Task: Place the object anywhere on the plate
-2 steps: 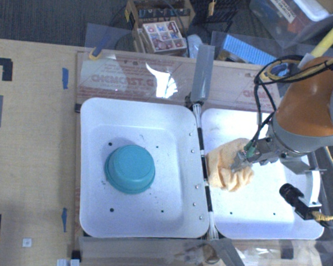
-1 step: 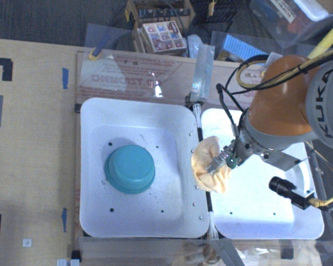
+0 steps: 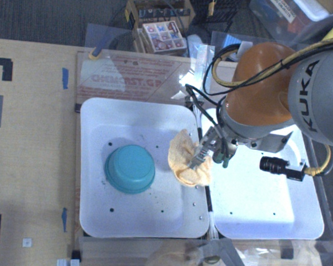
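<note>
Looming largest, nearest the lens, the arm (image 3: 285,81) drops its claw (image 3: 202,158) onto a crumpled yellow cloth (image 3: 188,160); the metal fingers (image 3: 200,155) look pinched into the cloth's right-hand folds, though how firmly I cannot tell. That cloth lies at the right edge of the left bin (image 3: 91,210), draped against the divide with the right bin (image 3: 297,226); the teal plate (image 3: 130,168), which looks like an upturned dish, sits well apart to its left in the same bin. To do this step well, I judge the grip should take a thick bunch of fabric; lift until the trailing hem clears the bin floor; then carry left and release over the plate's centre, so no corner drags off its rim.
</note>
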`<act>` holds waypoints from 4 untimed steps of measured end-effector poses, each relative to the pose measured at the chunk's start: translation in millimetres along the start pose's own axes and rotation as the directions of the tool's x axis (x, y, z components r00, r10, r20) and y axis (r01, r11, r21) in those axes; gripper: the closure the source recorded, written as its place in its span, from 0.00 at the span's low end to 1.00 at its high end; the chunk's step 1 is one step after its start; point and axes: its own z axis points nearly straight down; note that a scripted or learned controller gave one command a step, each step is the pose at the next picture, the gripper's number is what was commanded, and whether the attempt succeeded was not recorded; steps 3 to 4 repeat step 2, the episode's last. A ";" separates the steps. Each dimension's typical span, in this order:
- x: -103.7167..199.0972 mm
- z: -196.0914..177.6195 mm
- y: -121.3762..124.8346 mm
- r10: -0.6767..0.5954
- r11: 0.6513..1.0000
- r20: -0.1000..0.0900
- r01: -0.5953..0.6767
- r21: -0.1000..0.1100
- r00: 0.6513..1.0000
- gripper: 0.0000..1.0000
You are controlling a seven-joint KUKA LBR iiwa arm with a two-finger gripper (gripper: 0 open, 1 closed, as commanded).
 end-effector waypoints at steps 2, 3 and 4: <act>19.5 -0.1 46.7 -0.389 0.921 0.001 0.389 -0.002 0.921 0.00; 19.5 -0.1 46.7 -0.389 0.921 0.001 0.389 -0.002 0.921 0.00; 19.5 -0.1 46.7 -0.389 0.921 0.001 0.389 -0.002 0.921 0.00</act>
